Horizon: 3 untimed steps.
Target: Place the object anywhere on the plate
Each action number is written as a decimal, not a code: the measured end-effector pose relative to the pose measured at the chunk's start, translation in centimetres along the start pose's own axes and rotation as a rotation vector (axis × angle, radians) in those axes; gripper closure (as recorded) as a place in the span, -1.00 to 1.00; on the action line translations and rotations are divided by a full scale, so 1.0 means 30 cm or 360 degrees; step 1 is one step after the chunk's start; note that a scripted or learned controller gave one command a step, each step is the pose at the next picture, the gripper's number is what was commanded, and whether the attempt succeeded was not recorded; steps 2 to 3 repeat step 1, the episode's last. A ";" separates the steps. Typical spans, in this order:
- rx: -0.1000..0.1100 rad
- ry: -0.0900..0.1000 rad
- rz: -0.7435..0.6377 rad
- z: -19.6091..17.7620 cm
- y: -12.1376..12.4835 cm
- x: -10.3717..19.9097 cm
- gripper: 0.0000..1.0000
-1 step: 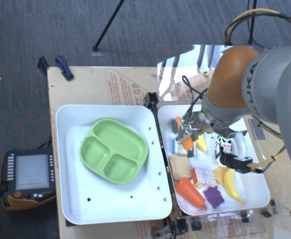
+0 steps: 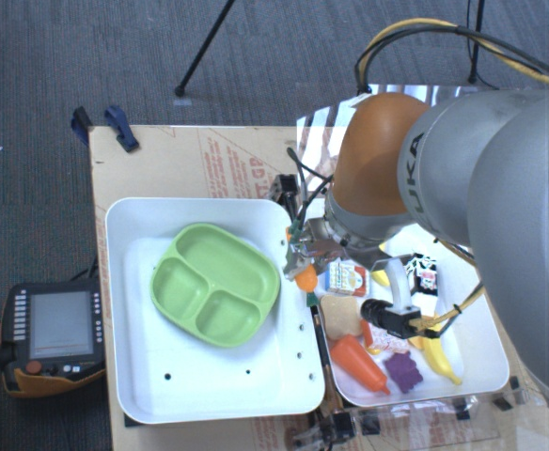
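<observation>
- Where the two bins meet, we see the gripper (image 2: 303, 252) low over the rim, with a small orange object (image 2: 305, 277) just beneath its tip.
- We cannot tell whether it grips that object.
- The green plate (image 2: 216, 284) lies in the left bin (image 2: 143, 383), just left of the object.

Grey KUKA arm (image 2: 486, 167) filling the right of the frame, showing an orange band (image 2: 380, 153), black lettering beside it, and yellow and black cables (image 2: 444, 36) looping above.
</observation>
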<state>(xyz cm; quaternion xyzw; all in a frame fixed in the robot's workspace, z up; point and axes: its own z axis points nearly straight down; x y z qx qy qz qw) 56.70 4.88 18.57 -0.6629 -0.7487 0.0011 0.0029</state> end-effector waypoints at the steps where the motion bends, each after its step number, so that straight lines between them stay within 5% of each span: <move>1: 0.0000 -0.0002 0.0002 0.000 0.000 -0.004 -1.00; 3: 0.0000 -0.0002 0.0002 0.000 0.000 -0.004 -1.00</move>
